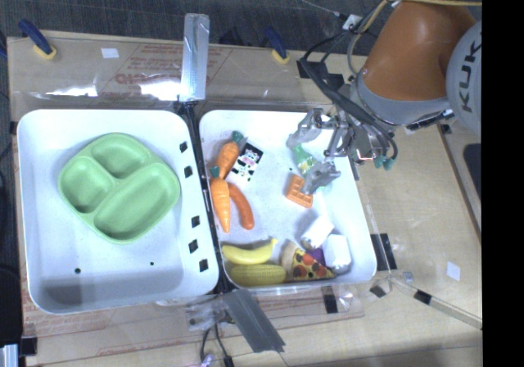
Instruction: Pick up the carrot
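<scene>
A carrot (227, 159) with a green top lies tilted at the left side of the right bin (358, 193). A second orange carrot (219, 203) lies just below it along the bin's left wall, with a red-orange sausage-like piece (241, 206) beside it. My gripper (313, 156) hangs over the upper right part of the same bin, well to the right of both carrots. Its fingers (324, 176) stand open and hold no carrot. A small pale green item (304, 162) lies in the bin under the gripper.
The right bin also holds a black-and-white block (248, 160), an orange block (298, 191), a banana (248, 252), corn (255, 274), a pizza slice (307, 264) and white pieces (318, 230). A green divided plate (119, 185) lies in the left bin (33, 218).
</scene>
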Available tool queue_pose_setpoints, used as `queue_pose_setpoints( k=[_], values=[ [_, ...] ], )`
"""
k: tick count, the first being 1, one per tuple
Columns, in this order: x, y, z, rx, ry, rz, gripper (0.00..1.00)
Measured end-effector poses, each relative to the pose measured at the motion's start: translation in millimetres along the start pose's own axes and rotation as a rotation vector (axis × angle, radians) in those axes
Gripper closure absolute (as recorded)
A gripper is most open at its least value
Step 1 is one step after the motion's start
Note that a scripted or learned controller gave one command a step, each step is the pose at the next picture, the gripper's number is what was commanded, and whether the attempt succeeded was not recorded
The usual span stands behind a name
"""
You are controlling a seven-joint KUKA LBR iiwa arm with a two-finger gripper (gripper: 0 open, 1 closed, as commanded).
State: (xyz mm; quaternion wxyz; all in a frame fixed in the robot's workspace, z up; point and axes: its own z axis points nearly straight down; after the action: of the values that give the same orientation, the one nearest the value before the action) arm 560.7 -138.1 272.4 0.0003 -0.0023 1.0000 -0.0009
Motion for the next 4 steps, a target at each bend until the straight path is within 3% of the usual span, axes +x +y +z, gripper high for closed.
queue_pose_setpoints(
  k=[1,2,3,4],
  values=[
    [25,-8,166,-0.005,0.014,0.059,0.00],
    [-28,-25,180,-0.001,-0.001,0.300,0.00],
    [-84,-50,177,-0.001,-0.003,0.313,0.00],
    [-16,-31,180,-0.002,0.001,0.174,0.00]
  ],
)
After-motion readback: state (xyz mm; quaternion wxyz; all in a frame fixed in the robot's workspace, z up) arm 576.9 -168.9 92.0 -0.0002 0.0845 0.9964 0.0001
